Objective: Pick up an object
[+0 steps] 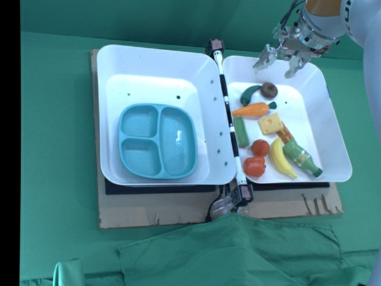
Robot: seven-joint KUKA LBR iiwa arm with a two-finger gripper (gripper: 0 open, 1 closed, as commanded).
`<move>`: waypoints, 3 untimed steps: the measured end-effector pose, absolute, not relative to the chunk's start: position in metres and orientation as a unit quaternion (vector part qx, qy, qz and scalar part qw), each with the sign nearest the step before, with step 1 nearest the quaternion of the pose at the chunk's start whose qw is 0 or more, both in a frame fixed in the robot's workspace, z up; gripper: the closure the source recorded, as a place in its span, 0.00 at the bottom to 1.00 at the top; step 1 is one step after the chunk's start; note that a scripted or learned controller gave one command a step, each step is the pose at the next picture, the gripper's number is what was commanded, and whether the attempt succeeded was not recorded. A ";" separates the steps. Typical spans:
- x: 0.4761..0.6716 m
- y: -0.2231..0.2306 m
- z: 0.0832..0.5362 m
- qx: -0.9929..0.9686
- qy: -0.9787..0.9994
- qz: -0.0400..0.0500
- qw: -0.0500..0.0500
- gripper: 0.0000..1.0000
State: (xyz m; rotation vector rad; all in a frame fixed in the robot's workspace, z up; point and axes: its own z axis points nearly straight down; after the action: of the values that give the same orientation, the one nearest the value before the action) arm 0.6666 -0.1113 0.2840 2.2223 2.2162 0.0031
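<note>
The toy food lies in the right bin (333,154): a brown doughnut (269,90) at twelve o'clock, a carrot (253,109) and cheese wedge (270,124) near the middle, a banana (280,158) and a green bottle (300,158) toward five o'clock, a tomato (259,148) and a red pepper (255,166) toward seven. The end effector (278,64) hangs over the bin's twelve o'clock rim, fingers spread and grasping nothing. The left bin (113,64) holds a blue divided plate (158,140). Both bins sit on the green table (59,130).
</note>
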 end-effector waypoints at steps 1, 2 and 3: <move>0.702 -0.144 0.302 0.708 0.706 0.003 0.005 0.00; 0.700 -0.147 0.256 0.708 0.706 -0.001 0.001 0.00; 0.701 -0.170 0.309 0.709 0.706 0.002 0.005 0.00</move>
State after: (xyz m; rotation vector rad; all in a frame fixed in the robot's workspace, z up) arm 0.7010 -0.1705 0.3089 2.2187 2.2089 0.0073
